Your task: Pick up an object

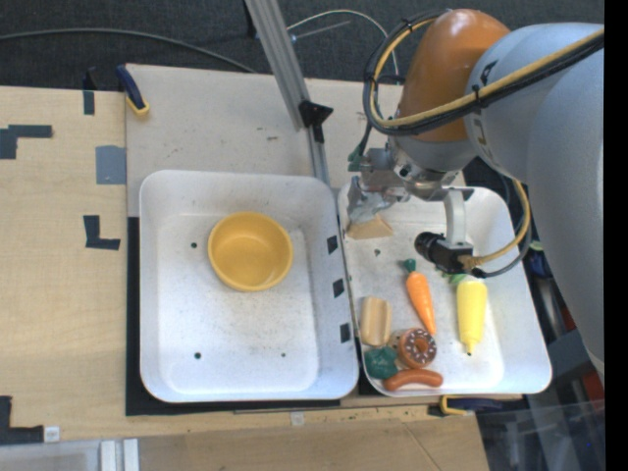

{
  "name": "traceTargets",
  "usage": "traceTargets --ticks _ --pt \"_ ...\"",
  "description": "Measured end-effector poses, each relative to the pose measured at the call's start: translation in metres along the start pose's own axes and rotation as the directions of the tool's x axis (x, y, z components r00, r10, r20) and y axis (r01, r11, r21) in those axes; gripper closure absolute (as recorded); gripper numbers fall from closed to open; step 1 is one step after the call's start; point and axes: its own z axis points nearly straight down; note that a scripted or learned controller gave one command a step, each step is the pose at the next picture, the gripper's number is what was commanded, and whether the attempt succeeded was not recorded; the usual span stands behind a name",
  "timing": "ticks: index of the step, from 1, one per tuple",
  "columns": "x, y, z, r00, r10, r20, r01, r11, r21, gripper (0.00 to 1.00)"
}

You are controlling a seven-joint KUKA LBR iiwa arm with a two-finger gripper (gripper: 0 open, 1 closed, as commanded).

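From above, the grey arm with its orange band reaches in from the right and sets its claw [365, 204] at the upper left corner of the right shallow white bin [525, 361], right over a small tan wedge-shaped block [370, 228]; the metal fingers touch or nearly touch the block's top, but whether they are apart, together or clamped on it cannot be told, since the wrist covers them. Lower in the same bin lie an orange toy carrot with a green top [421, 299], a yellow toy corn cob [471, 313], a beige bread-like block [375, 320], a brown sprinkled toy doughnut [417, 345], a small dark green piece [381, 363] and a red toy sausage [413, 380], the last four close together at the bottom left. The left shallow white bin [177, 361] holds a round yellow plastic bowl [250, 250], upright. Both bins sit on a pale wooden worktop [59, 292] with dark tape marks; a grey metal pole [280, 52] slants across the top, and black cables loop around the wrist. The arm's bulk hides the bin's upper right corner.
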Motion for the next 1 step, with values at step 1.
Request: traceTargets --ticks 1 --pt "0.0523 -0.01 -0.0101 1.0 0.001 0.0 -0.001 1.0 -0.001 1.0"
